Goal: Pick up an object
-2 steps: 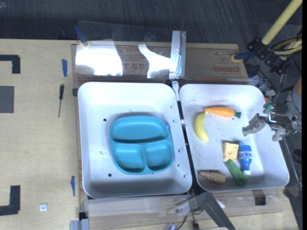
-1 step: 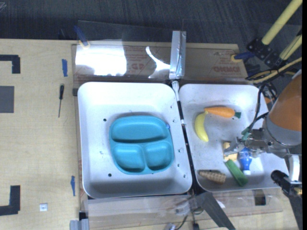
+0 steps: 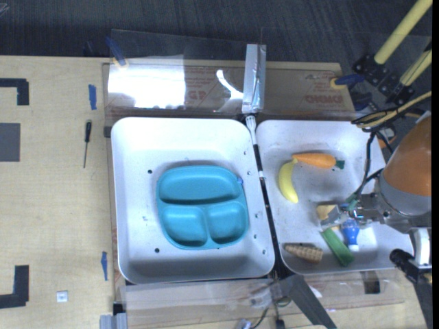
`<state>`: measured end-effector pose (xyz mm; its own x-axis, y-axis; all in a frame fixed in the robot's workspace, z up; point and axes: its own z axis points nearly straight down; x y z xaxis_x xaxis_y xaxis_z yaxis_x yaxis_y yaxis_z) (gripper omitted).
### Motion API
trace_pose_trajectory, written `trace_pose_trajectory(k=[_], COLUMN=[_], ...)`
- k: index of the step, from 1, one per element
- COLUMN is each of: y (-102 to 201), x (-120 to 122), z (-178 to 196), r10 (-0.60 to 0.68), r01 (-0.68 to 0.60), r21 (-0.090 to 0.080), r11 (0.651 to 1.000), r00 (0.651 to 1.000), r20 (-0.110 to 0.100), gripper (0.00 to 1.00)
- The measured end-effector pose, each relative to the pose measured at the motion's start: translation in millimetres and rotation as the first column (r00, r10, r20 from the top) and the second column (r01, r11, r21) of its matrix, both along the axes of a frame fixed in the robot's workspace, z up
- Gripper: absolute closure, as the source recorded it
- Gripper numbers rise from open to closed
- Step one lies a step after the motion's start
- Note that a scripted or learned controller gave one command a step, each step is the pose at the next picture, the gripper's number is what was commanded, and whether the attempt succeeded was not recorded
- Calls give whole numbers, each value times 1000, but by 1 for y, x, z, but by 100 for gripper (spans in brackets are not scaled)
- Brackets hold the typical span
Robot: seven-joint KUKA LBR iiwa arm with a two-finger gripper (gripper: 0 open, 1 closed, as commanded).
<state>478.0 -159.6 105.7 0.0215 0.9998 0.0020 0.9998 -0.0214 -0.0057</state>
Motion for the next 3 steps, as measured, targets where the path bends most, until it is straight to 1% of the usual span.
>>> trace_pose_trajectory(k=[1, 2, 3], y=[22, -9, -9], x=[2, 19, 19], z=[20, -17, -7], r10=[-73, -73, -72], r01=[73, 73, 72], r21=[-2, -3, -5], r11=[997, 997, 997], r00=[997, 997, 997], r20=[8, 15, 16], gripper=[0, 0, 100])
